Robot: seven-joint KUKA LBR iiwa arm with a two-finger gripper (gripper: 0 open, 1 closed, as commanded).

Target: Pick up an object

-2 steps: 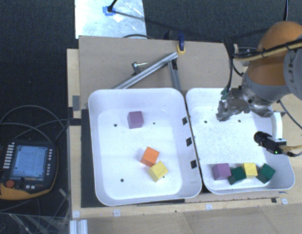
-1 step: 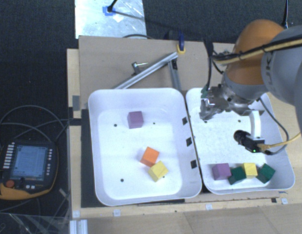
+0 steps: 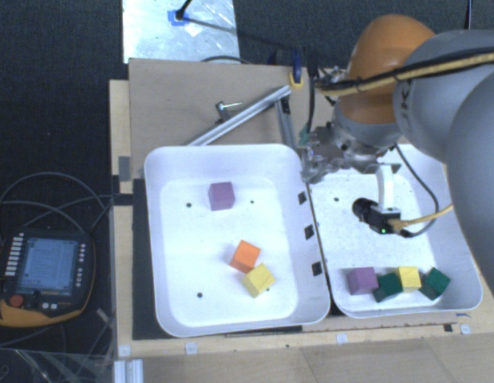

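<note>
The left bin holds a purple cube toward its back, with an orange cube and a yellow cube touching each other near its front. Along the front wall of the right bin sit a purple cube, a dark green cube, a yellow cube and another green cube. My gripper hangs under the orange band at the back left corner of the right bin, close to the divider and far from all the cubes.
A black cabled unit hangs from the arm over the right bin's middle. A metal rod lies on the cardboard behind the left bin. A teach pendant lies left of the bench. The grey arm covers the right bin's far right.
</note>
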